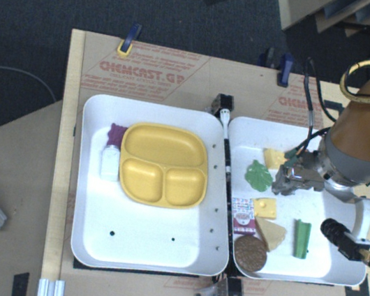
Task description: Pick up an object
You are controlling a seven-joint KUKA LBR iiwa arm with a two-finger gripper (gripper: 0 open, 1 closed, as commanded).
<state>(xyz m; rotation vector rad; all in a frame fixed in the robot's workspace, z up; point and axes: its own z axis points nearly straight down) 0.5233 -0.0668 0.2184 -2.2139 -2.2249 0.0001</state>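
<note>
Around the jaws crowd a green toy and yellow blocks.

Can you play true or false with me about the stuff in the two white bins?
1. The yellow divided plate lies in the left bin. True.
2. The green stick lies in the left bin. False: it is in the right bin.
3. The brown round disc sits near the front edge of the right bin. True.
4. The gripper hangs over the left bin. False: it is over the right bin, beside the green leafy piece.
5. A purple thing peeks out beside the plate. True.
</note>
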